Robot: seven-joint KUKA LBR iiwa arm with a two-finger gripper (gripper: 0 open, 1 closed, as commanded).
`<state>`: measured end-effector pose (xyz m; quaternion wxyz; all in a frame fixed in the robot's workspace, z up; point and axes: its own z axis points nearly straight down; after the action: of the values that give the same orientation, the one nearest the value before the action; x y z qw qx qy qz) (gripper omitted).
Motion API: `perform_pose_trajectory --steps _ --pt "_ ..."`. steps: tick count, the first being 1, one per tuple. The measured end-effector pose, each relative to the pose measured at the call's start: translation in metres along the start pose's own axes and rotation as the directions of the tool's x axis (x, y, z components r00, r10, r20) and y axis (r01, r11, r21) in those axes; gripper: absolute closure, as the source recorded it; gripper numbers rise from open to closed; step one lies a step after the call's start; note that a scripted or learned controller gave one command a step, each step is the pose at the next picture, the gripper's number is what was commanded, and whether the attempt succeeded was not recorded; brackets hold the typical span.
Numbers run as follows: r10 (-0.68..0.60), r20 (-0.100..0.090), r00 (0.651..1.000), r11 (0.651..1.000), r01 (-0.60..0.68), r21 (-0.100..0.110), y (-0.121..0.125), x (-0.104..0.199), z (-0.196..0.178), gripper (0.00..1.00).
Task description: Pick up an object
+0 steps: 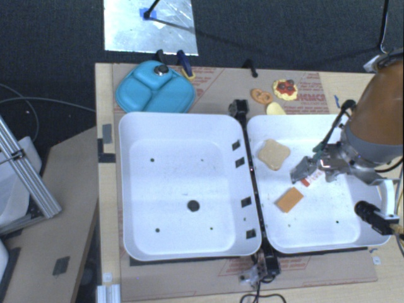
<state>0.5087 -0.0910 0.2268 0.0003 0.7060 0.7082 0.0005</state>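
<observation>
Under the gripper (307,172), near the middle of the right bin (353,238), lies a small red-and-white object (305,181) — touching or just below the fingertips, though whether the jaws are spread or clenched on it I cannot tell. At five o'clock from it sits an orange square slice (290,200); at ten o'clock, a tan bread-shaped piece (273,154). At nine o'clock stands the left bin (136,169).

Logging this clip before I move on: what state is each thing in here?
tool: low over the right bin, beside a small red-and-white item
toast slice: lying flat in the right bin
orange square piece: lying flat, apart from the tool
left bin: level on the bench
blue divided tray: upside down behind the left bin
</observation>
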Motion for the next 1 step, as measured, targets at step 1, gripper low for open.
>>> perform_pose_trajectory --steps 1 --pt "0.005 -0.001 1.000 1.000 -0.005 0.010 -0.0077 -0.0213 0.1280 0.00"
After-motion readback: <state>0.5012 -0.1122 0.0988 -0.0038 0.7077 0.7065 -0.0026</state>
